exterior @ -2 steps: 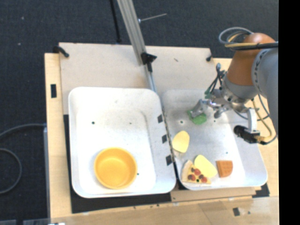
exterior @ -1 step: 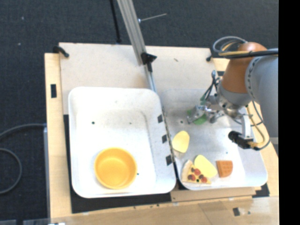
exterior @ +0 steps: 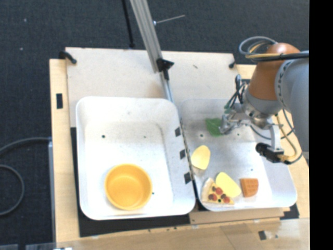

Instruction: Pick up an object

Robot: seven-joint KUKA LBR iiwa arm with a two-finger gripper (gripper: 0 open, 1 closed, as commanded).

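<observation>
Now the end effector is low in the right bin, at a green object.
Probably this far corner was chosen because the green object lies apart from the yellow pieces and orange block near the front; whether it is gripped I cannot tell. A yellow bowl sits in the left bin. No readable writing.

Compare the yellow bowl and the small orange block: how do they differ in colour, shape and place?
The yellow bowl is round and hollow; the orange block is squarish and solid-looking. The bowl is yellow and clearly larger; the block is orange and small. The bowl sits in the left bin, the block in the right bin, beside a pizza-slice toy. Both rest near the front edge of their bins, apart from the gripper.
</observation>
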